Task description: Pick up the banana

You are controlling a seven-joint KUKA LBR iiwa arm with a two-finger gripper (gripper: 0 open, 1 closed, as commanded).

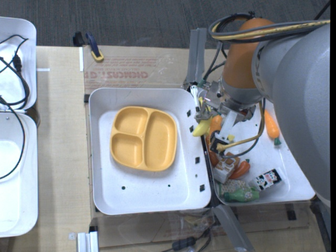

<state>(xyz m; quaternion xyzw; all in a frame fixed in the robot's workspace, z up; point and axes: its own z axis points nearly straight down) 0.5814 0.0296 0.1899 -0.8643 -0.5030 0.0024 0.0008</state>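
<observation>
The banana point(201, 128) is a small yellow piece at the left wall of the right bin point(294, 185), poking toward the divider between the two bins. My gripper point(206, 112) hangs directly over it, under the orange wrist band and the grey arm. The gripper's tip sits right at the banana's upper end, and the wrist hides most of the fruit. Whether the banana is gripped does not show.
An orange carrot point(271, 125), another orange piece point(215, 124), a small box point(226, 168), a black-and-white carton point(269, 179) and a green item point(241, 195) crowd the right bin. A yellow divided plate point(143, 138) lies in the left bin point(105, 188). Cables loop around the wrist.
</observation>
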